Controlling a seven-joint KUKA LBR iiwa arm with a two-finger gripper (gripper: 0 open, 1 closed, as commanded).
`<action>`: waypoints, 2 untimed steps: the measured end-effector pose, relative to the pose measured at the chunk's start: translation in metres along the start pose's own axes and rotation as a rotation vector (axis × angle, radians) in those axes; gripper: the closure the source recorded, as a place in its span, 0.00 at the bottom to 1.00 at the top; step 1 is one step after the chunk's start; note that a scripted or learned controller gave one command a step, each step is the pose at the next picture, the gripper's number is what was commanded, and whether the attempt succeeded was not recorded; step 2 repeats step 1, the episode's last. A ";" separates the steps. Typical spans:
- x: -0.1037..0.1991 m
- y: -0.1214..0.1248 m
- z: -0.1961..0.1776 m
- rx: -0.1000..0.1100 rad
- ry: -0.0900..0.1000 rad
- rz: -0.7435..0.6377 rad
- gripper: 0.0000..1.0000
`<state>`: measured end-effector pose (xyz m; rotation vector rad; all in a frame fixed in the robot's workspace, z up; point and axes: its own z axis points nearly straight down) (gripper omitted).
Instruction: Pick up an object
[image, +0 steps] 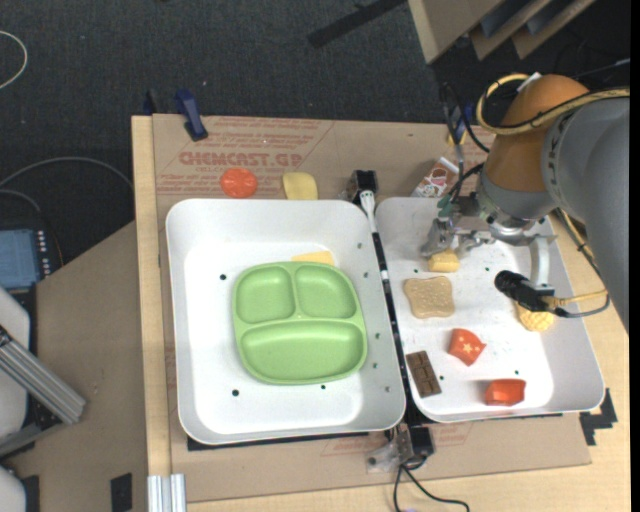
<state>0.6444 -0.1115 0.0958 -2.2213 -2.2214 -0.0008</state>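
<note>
My gripper (441, 240) hangs low over the back left part of the right bin (570, 385). Directly below its tip, touching or nearly touching it, lies a small yellow piece (443, 263). In front of that lies a slice of toast (429, 297). Further forward in the same bin are a red pepper-like piece (466, 346), an orange block (506, 391) and a brown chocolate bar (423, 372). A yellow corn piece (537, 320) rests toward the right side.
The left bin (195, 330) holds a green divided plate (298, 322) with a pale yellow slice (314, 258) behind it. Behind the bins on the cardboard lie an orange round thing (238, 182), a yellow lump (299, 186), a blue clip (190, 115) and a small carton (432, 181).
</note>
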 end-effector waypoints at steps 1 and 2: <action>0.035 -0.061 -0.131 -0.013 -0.001 -0.003 1.00; 0.035 -0.061 -0.131 -0.013 -0.001 -0.003 1.00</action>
